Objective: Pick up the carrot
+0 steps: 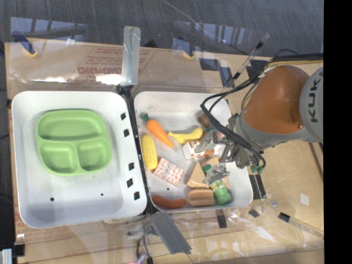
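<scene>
One carrot point(158, 132) in right bin point(165, 100), claw point(217, 166) well apart.

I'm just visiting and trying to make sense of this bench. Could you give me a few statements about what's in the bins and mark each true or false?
1. The carrot lies in the right bin. True.
2. The green tray sits in the right bin. False: it is in the left bin.
3. The corn lies beside the carrot. True.
4. The gripper is over the carrot. False: it is over the right bin's right side, apart from the carrot.
5. The banana is in the tray. False: it is in the right bin.
</scene>
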`<state>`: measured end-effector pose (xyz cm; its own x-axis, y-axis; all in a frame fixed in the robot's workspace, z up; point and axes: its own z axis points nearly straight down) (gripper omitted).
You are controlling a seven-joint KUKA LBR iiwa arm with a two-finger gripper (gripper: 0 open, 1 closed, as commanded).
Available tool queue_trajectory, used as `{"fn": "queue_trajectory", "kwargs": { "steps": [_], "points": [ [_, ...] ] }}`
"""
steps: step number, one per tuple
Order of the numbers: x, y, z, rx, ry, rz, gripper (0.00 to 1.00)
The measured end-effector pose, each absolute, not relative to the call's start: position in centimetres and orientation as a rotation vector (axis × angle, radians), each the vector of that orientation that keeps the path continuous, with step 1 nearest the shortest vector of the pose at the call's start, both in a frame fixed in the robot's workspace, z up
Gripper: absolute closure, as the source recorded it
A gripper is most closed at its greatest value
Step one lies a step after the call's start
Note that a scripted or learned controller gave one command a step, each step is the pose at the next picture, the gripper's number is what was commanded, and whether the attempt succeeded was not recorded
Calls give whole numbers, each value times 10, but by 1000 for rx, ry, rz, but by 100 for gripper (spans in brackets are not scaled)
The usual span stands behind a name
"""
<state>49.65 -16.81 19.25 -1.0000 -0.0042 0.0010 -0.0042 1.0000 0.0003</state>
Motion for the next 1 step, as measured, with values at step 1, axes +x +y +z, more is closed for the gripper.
{"fn": "queue_trajectory", "kwargs": {
  "steps": [1],
  "points": [
    [520, -91, 91, -33, -3143, -2, 0]
  ]
}}
